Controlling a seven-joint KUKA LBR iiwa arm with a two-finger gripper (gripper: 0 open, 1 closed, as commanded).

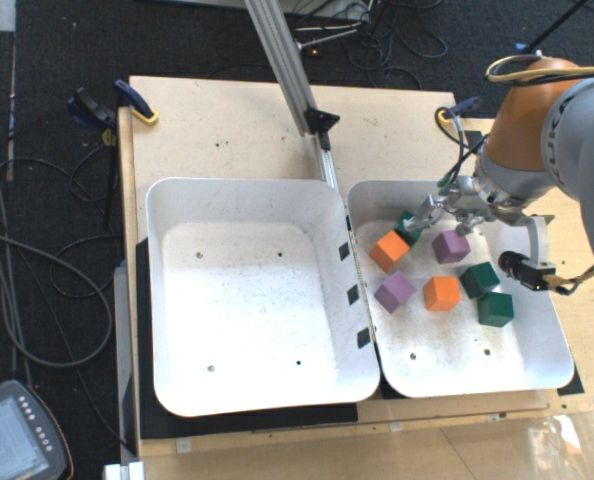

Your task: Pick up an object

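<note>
The right bin (537,363) holds several small blocks. An orange block (388,249) lies near the bin's left wall, with a purple block (450,245) to its right. Further forward are a second purple block (395,290), a second orange block (441,293) and two green blocks (479,278) (495,309). A dark green block (408,228) peeks out just behind the first orange block. My gripper (437,213) hangs low over the bin's back part, between the dark green block and the first purple block. I see nothing held in it.
The left bin (167,208) stands beside the right one, their walls meeting in the middle. A slanted metal rail (282,53) runs from the back down to the bins' shared edge. Blue and yellow clamps (112,108) sit at the bench's back left corner.
</note>
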